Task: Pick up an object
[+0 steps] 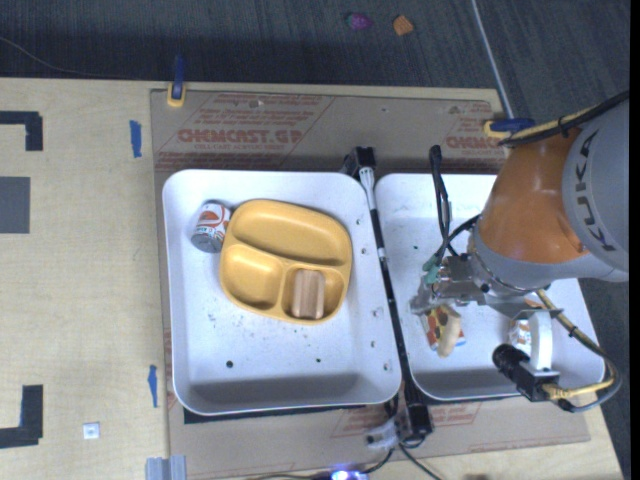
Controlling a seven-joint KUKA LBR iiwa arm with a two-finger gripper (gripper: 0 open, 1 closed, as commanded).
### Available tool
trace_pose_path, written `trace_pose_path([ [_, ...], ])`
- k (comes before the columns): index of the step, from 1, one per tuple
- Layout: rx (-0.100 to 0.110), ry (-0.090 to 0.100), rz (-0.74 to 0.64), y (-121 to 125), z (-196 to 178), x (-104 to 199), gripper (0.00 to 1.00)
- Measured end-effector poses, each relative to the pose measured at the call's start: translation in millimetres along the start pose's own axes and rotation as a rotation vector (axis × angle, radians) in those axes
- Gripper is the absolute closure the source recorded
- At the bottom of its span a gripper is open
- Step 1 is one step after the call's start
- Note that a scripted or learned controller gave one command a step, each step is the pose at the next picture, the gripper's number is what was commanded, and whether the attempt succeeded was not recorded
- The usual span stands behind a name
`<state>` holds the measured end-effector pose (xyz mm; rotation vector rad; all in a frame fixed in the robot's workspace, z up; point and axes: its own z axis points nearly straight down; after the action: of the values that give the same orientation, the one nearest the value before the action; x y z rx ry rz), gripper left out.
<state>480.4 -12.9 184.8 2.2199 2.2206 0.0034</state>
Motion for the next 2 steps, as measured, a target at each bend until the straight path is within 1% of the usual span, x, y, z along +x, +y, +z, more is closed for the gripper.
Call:
trace_pose_path([
  [1,-0.001,0.0,-0.001,0,0,19,1.0],
  [2,0.001,-0.002,0.001,-1,0,-44,1.0],
])
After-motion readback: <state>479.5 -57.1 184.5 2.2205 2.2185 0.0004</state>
